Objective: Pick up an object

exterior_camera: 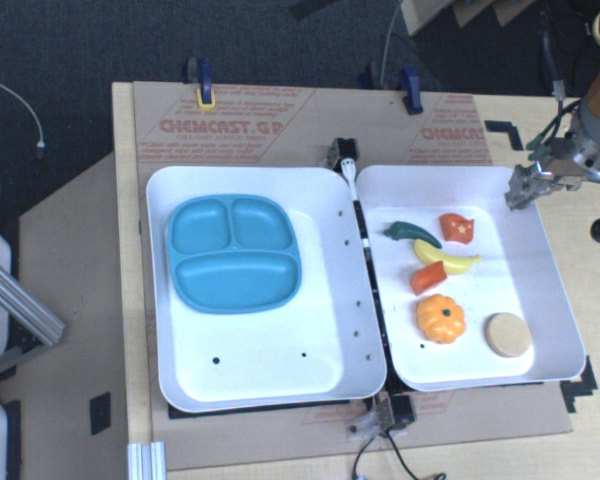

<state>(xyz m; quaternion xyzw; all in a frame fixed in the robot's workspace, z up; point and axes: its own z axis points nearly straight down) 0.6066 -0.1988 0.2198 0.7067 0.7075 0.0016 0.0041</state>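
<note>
While gripper (521,190) hovers w/ finger state unclear, blue plate (235,253) sits in left bin (260,383).

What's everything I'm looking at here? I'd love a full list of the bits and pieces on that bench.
Bins: 2, white, side by side on the bench; left bin, right bin.
Divided plate: 1, blue, three compartments, in the left bin.
Toy green pepper: 1, dark green, upper part of the right bin.
Toy tomato piece: 1, red, right of the green pepper.
Toy banana: 1, yellow, middle of the right bin.
Toy red piece: 1, red-orange, touching the banana's lower side.
Toy pumpkin: 1, orange, below the red piece.
Round disc: 1, beige, right of the pumpkin.
Clamps: 2, blue, at the board's far edge.
Gripper: 1, grey, over the right bin's upper right corner.
</note>
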